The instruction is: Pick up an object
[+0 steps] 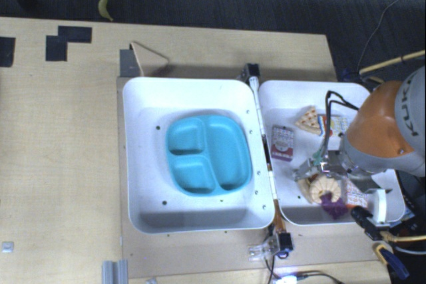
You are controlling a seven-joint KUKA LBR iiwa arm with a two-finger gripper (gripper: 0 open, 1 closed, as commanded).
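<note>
The grey arm with the orange band reaches in from the right edge of the frame, and its gripper hangs low over the right-hand shallow white bin, in the lower right of the frame. Whether the fingers are spread or closed cannot be told.

Candidate objects crowd together directly below the gripper: a tan, lumpy bread-like item touching a small purple piece. A dark red rectangular packet and a tan waffle-patterned wedge lie nearby, toward the bin's upper half.

Risks:
- Clustered items may cause a double contact or a glancing grip.
- The lumpy item may slip out on lift.
- The bin wall close by may obstruct the descent.

The left-hand white bin carries a blue compartment tray; both bins rest on the pale wooden tabletop.
</note>
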